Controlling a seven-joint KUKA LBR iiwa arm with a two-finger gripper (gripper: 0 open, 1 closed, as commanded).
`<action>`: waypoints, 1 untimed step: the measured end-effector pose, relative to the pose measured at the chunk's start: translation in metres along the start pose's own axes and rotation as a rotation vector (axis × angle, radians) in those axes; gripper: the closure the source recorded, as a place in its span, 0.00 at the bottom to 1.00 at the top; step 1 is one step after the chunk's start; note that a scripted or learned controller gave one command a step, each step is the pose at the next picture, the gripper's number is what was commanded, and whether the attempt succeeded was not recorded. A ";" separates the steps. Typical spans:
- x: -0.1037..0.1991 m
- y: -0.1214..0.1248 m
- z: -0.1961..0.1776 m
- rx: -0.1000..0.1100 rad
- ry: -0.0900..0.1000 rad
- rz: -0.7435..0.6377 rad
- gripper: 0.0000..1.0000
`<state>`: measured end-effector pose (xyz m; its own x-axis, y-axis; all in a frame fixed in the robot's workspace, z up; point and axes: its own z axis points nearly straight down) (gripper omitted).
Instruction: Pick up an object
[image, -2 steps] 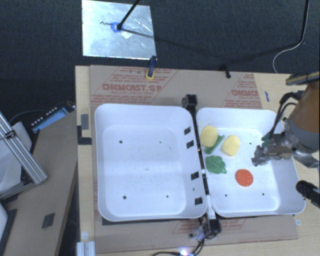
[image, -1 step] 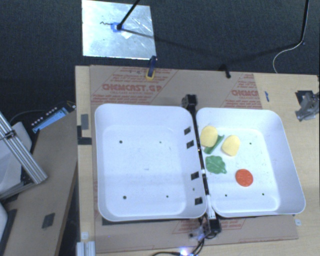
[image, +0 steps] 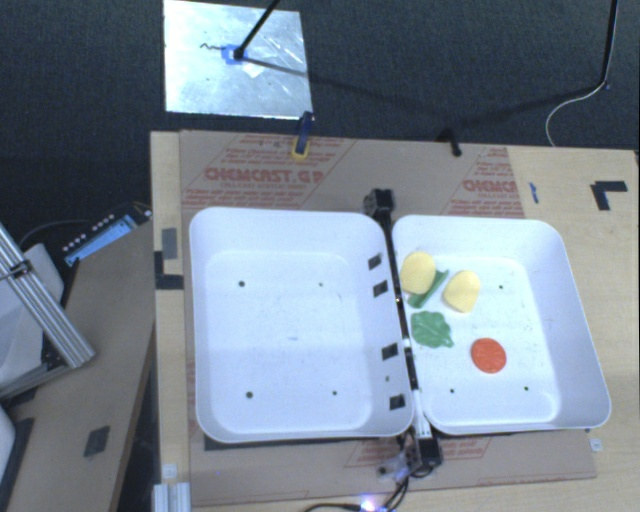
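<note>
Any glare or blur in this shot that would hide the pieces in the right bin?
Camera view: soft overall, print on the cardboard barely legible; strong glare on the foil sheet above the bench; right bin evenly lit, yellow pieces, green piece and orange disc clear, with faint shadows.

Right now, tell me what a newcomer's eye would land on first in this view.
The small bright pieces grouped in the right bin, near its left wall: two yellow lumps, a green leafy piece just below them and an orange-red disc nearest the front. Next comes the shiny foil square on the dark floor behind the bench.
</note>
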<state>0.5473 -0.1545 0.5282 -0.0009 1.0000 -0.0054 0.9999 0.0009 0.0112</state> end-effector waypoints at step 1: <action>-0.056 -0.048 -0.008 0.007 0.002 0.006 1.00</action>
<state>0.4995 -0.2104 0.5364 0.0056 1.0000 -0.0037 1.0000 -0.0055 0.0045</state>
